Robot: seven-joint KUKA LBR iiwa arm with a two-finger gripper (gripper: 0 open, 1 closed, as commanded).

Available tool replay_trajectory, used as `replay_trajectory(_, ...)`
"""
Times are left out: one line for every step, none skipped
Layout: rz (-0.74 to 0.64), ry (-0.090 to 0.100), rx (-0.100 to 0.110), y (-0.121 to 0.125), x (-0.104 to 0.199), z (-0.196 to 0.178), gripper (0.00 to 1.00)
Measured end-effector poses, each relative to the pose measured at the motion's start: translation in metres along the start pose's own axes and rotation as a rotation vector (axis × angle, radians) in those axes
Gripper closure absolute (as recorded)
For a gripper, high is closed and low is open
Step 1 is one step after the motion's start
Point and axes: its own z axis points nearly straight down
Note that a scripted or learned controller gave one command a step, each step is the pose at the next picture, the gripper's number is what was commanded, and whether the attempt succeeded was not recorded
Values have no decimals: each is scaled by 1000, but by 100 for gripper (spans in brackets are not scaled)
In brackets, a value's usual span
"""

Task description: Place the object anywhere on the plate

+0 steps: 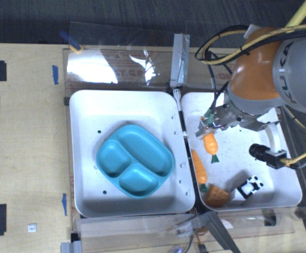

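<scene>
**Toy carrot at the gripper, blue plate yet to be served**

Camera view: The grey-and-orange arm reached into the right bin (287, 191), its gripper (210, 126) poised at the green top of a small toy carrot (211, 144). The carrot hung directly below the fingertips and appeared pinched between them, though from this slanted overhead angle the grip could not be confirmed beyond the carrot's leafy end meeting the fingers. The blue divided plate (135, 159) sat in the left bin (84, 109), well to the left of the carrot and across the wall between the bins, with nothing lying in any of its compartments. A second toy carrot (199, 167) lay just left of and below the first, against the dividing wall. A brown wedge-shaped toy (216, 195) rested below it, and a black-and-white toy (249, 186) sat to the lower right of the first carrot. Judged from this scene, the pick looked under way at best; the carry across to the plate and the release remained to be done.
</scene>
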Motion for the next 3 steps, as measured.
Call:
replay_trajectory(-191, 2, 4, -46, 68, -10, 100)
replay_trajectory(-391, 0, 0, 32, 95, 19, 100)
replay_trajectory(-391, -1, -1, 33, 94, 18, 0)
